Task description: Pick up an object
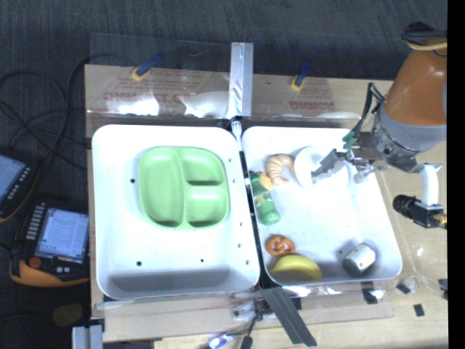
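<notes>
My gripper [341,169] hangs over the upper right part of the right bin [378,217], with its fingers apart and nothing between them. Just left of it lies a white round cup [305,163], and beside that a tan shell-shaped pastry [279,168]. A green bottle [265,202] lies along the bin's left wall. At the front are an orange doughnut-like piece [278,246], a yellow banana [297,268] and a small grey and white can [359,257].
The left bin [116,253] holds a green divided plate [183,185]. A metal rail [241,78] stands behind the bins, with clear plastic sheeting taped across the back of the bench.
</notes>
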Controlling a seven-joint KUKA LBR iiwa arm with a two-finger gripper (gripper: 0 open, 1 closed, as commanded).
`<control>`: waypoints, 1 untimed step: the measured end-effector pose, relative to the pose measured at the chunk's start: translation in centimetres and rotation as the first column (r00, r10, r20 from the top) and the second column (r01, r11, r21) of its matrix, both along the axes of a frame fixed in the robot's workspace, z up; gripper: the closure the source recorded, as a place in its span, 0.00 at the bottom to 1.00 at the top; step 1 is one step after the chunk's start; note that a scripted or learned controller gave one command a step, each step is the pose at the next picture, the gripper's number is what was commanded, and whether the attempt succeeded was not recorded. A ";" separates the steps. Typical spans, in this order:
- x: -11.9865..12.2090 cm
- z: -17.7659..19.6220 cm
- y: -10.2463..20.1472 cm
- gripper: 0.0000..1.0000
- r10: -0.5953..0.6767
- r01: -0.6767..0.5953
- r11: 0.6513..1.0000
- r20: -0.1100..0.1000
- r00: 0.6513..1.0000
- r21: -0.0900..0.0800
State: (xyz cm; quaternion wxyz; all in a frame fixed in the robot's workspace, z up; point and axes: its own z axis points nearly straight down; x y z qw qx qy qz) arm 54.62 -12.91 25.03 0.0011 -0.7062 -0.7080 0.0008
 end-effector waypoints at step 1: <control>6.2 -9.2 3.5 0.00 0.006 -0.006 1.000 0.000 1.000 0.000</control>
